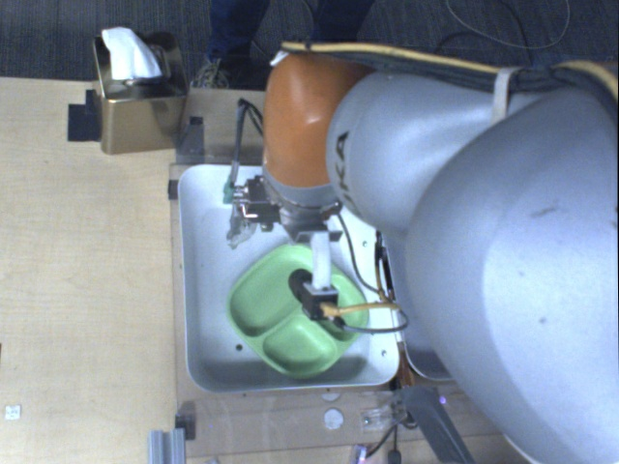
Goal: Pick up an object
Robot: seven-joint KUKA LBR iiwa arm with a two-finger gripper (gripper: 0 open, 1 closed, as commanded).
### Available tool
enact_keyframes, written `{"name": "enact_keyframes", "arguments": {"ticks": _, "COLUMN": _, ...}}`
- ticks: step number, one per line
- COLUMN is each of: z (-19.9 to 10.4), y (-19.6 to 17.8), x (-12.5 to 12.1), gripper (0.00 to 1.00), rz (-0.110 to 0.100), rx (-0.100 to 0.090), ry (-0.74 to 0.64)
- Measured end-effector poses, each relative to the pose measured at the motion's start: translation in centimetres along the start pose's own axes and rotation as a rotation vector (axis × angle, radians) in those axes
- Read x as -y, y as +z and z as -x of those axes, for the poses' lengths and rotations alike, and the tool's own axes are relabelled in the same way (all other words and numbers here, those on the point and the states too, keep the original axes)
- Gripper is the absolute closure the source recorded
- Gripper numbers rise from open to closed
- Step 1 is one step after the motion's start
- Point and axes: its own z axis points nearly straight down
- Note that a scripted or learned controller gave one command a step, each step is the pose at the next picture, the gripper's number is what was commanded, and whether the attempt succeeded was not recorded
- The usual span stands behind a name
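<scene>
At mid-frame sits a white bin (193, 288) on the pale wooden bench (77, 288), its floor mostly bare along the left side. Within it lies a green plate (276, 322), divided into compartments. The plate fills the bin's lower middle and reaches toward the lower right corner, and its upper part is hidden under the robot's wrist.

From the right of the frame the grey arm (503, 240) reaches over the bin, its orange band (300, 114) above the bin's upper edge. The gripper (242, 218) hangs over the bin's upper left part, just above the plate's upper left rim in the picture. Whether it is spread or pressed together cannot be told from this angle, nor whether it touches the plate.

Toward the upper left of the frame a brass-coloured box (135, 109) stands on the bench with a white tissue (131, 54) sticking out. Along the top edge, legs (242, 8) in blue trousers stand on the dark floor (435, 17).
</scene>
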Motion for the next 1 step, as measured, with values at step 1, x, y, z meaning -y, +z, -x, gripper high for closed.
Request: {"name": "enact_keyframes", "arguments": {"ticks": 1, "z": 0.97, "y": 3.18, "x": 0.55, "gripper": 0.00, "rz": 0.000, "rx": -0.001, "ry": 0.064}}
